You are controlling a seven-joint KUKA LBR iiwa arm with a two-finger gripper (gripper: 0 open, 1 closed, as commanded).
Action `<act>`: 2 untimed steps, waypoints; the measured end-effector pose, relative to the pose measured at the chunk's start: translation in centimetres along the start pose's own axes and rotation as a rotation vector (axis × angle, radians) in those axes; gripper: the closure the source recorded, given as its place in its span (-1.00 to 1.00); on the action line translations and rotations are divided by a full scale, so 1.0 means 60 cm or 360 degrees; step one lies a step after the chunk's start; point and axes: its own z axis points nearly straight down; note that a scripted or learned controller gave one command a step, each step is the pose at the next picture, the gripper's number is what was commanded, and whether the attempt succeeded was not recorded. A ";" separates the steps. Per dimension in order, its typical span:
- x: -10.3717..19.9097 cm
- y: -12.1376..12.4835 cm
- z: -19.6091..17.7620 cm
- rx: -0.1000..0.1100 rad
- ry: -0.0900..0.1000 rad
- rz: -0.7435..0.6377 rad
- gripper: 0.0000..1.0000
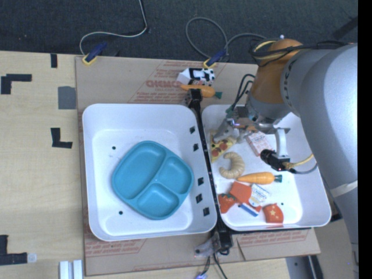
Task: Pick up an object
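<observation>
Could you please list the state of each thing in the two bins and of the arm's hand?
Blue three-compartment plastic plate: flat, upright, in the left white bin.
Orange toy carrot: lying on its side in the right white bin.
Beige curved croissant toy: lying beside the carrot.
Red strawberry toy: resting near the bin's front corner.
Hand: low over the right bin's back.

red print runs along the far edge of the cardboard sheet (157, 83) under the bins, way too blurry to make out. small packets in the right bin (314, 214), print unreadable too
</observation>
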 end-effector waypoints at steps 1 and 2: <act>0.044 -0.087 -0.148 -0.0009 0.0003 0.0001 1.00; 0.044 -0.088 -0.146 -0.0005 0.0004 0.0002 -1.00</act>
